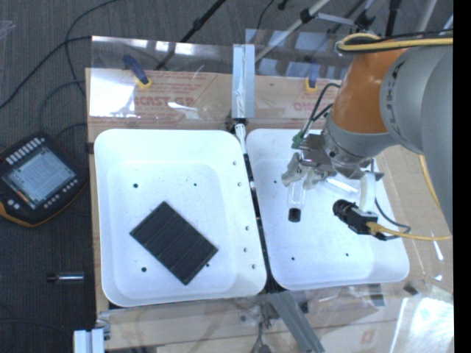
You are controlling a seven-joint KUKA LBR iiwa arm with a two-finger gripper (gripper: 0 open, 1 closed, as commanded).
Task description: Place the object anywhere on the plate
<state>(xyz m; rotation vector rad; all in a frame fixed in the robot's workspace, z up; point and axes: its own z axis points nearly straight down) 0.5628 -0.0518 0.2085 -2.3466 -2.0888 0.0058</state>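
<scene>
A dark ribbed rectangular plate lies flat and turned at an angle in the left bin, towards its front. My gripper hangs low over the middle of the right bin, with its two pale fingers spread wide and nothing between them. A small dark object sits on the bin floor right at the tip of the left finger. Whether it touches the finger I cannot tell. The arm's grey and orange wrist hides the back right of that bin.
A black plug with a yellow cable hangs from the wrist over the right bin. The raised rim between the two bins runs front to back. A teach pendant lies on the floor to the left of the bench.
</scene>
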